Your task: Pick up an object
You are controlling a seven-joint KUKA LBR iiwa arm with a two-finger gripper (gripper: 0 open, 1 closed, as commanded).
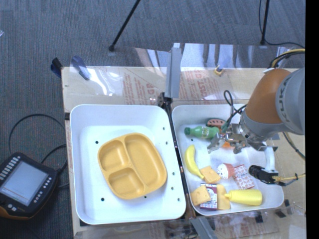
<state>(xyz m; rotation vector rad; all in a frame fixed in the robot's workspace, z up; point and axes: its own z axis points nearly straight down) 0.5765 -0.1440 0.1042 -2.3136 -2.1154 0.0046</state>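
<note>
**Crowded bin, easy to miss**

I have the gripper (227, 141) low over the far half of the right bin (277, 198), just beside the green bottle (202, 131). My worry is a glancing grab: the bottle is round and lies on its side near the bin's far-left corner, so it could roll off toward the banana (192, 162) along the left wall. It looks smooth and glossy, with a pale label. A small orange piece sits right at the tool; I cannot tell whether it is held.
</note>
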